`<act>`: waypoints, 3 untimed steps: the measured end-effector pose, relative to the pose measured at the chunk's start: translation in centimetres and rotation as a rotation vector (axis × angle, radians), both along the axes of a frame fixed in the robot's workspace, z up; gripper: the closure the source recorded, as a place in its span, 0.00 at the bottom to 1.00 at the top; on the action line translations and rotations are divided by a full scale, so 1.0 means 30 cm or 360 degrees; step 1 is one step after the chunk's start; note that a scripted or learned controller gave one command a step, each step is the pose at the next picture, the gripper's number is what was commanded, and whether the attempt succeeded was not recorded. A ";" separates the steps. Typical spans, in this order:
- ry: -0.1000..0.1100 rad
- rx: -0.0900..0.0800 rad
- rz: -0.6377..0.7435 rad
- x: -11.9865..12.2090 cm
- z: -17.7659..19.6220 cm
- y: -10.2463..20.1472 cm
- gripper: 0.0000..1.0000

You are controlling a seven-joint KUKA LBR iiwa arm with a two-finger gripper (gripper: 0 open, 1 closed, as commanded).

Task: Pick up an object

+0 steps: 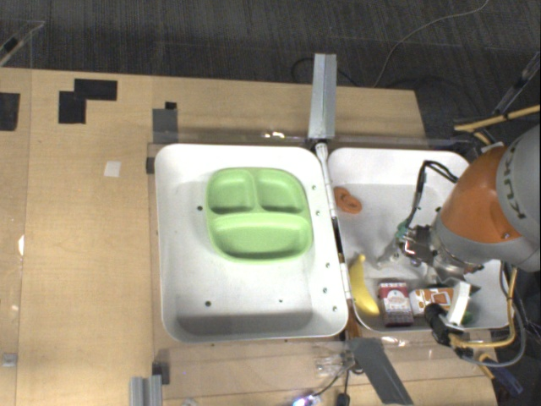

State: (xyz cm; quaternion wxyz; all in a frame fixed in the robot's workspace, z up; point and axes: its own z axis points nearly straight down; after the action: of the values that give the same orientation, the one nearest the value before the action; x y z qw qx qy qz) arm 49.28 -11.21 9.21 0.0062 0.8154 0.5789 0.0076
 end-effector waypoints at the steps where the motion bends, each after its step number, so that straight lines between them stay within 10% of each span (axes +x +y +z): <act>1: -0.0010 0.0008 0.0004 0.012 0.038 0.010 1.00; 2: 0.0003 0.0003 -0.0088 0.000 -0.001 -0.149 1.00; 3: -0.0003 -0.0002 -0.0200 0.043 0.001 0.040 1.00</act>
State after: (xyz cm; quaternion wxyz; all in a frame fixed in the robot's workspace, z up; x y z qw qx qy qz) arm 50.57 -10.00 9.23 0.0077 0.8501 0.5265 0.0079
